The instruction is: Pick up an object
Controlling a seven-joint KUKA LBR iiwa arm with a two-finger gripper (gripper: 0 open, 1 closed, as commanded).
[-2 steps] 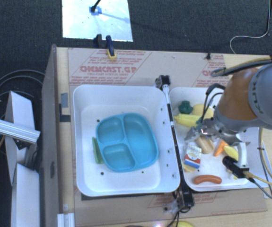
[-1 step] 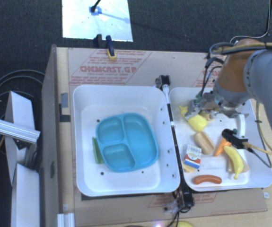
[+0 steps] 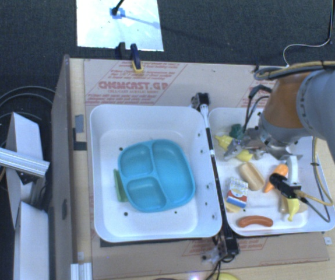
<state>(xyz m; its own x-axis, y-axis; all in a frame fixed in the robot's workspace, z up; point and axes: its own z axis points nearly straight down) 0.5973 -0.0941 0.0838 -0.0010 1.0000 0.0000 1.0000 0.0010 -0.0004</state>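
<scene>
Grey arm with orange band reaching into right bin [image 3: 318,223], gripper [image 3: 235,149] low near that bin's left wall beside yellow toy [image 3: 244,154], claw state impossible to tell, blue divided tray [image 3: 155,174] in left bin [image 3: 106,156], sausage [image 3: 255,221] near right bin's front edge.

The arm [image 3: 324,101] has a smooth, rounded grey housing. An orange band [image 3: 285,104] encircles it above the wrist. Below the band sits a grey wrist section carrying the metallic hand [image 3: 237,147]. Thin cables, black and light-coloured, loop along the orange band and run down toward the wrist.
</scene>
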